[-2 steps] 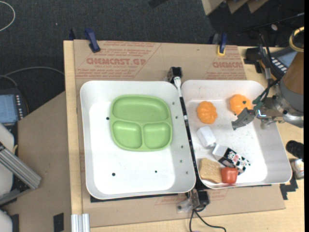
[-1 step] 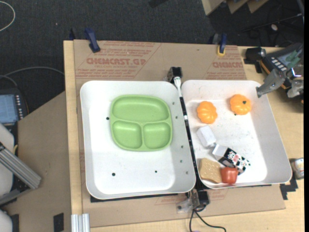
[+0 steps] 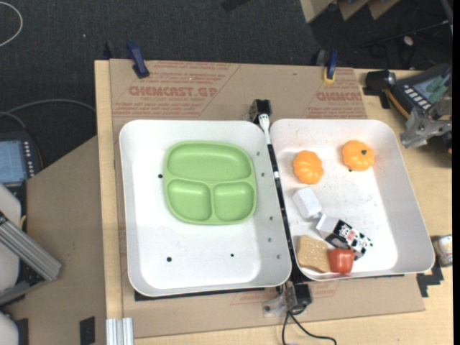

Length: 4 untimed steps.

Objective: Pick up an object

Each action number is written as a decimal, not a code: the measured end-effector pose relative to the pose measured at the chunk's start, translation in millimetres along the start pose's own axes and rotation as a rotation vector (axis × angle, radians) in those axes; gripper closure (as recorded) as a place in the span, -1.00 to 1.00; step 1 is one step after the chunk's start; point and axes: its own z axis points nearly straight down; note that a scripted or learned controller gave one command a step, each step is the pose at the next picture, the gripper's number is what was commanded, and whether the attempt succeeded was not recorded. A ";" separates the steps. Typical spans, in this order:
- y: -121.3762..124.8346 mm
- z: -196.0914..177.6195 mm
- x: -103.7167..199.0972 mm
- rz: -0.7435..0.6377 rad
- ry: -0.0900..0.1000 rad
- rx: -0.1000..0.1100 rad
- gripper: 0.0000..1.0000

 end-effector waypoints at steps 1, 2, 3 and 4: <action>-31.7 -84.5 72.3 -0.007 0.004 -0.006 1.00; -32.2 41.5 94.3 0.001 0.004 0.020 1.00; -30.5 -63.6 159.1 -0.007 0.006 -0.007 1.00; -32.0 -30.6 214.9 -0.005 0.003 0.012 1.00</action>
